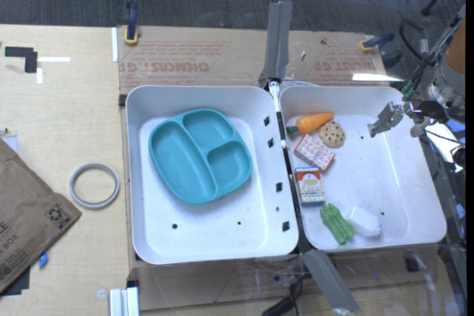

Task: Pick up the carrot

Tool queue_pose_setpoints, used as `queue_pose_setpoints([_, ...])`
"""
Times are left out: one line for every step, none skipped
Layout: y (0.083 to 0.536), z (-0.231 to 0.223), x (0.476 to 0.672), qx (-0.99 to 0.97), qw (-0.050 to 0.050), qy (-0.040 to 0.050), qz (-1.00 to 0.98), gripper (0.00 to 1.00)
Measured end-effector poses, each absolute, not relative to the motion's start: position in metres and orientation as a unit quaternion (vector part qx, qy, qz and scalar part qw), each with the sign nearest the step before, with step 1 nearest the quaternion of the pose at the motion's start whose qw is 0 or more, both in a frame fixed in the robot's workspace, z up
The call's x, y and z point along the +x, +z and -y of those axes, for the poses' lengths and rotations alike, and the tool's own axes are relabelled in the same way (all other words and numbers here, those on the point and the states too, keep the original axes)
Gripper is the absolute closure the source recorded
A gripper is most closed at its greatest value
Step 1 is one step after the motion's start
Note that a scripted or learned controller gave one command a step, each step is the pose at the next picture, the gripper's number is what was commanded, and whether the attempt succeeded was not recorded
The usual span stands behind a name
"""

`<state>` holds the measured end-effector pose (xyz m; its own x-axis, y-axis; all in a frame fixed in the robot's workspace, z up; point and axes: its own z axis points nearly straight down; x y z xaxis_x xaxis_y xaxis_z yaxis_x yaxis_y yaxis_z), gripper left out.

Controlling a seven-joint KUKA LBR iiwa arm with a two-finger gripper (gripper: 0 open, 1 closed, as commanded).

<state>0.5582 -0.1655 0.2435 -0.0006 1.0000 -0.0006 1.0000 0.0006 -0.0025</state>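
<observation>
We see the carrot (312, 121) lying near the right bin's (415, 189) back-left corner, just beside a cookie (332, 134). The end effector (404, 120) hovers by the bin's right edge, fingers spread apart and holding nothing, bare white floor between it and the carrot.

carrot (314, 120) top open | cookie (332, 134) touching (lower right)

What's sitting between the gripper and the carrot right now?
Nothing. In the camera view the gripper hangs over the right bin's far right side, and bare white floor runs from it to the carrot. The cookie lies just below that line.
</observation>
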Motion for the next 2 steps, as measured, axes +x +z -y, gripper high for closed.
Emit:
queue_pose_setpoints([0.243, 0.165, 0.558, -0.707, 0.001, 0.0011, 0.707, 0.00])
queue_pose_setpoints([0.251, 0.119, 0.654, -0.671, 0.000, 0.0008, 0.742, 0.00])
